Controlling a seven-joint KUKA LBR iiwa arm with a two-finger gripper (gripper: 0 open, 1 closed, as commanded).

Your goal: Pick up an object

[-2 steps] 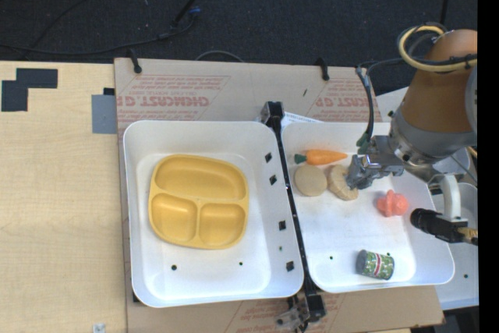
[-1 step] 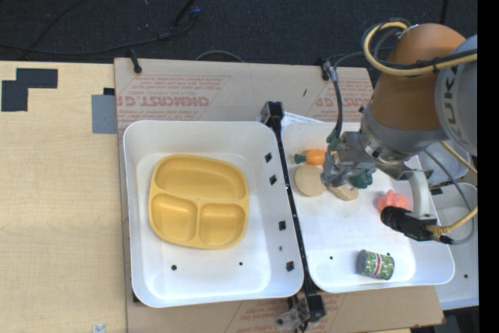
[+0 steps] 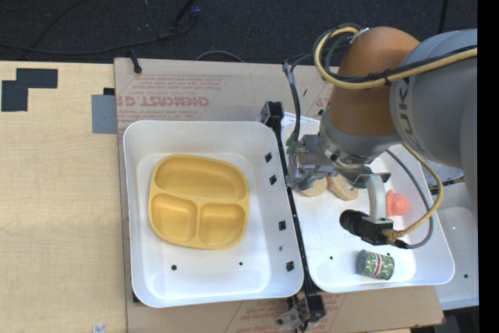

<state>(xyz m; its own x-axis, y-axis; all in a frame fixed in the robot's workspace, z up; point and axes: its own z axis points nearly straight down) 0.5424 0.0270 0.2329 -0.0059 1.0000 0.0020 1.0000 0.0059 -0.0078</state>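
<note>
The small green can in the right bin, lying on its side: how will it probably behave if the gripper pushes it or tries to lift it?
The small green can lies on its side on the smooth floor of the right bin, so a push would probably roll it. It looks small and rigid, likely light. Its curved wall may slip between the fingers unless it is gripped squarely.

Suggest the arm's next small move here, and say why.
Probably a short lift to clear the view: the arm hangs low over the right bin, covering the tan objects beneath it. Nothing visibly held; the green can lies apart.
</note>
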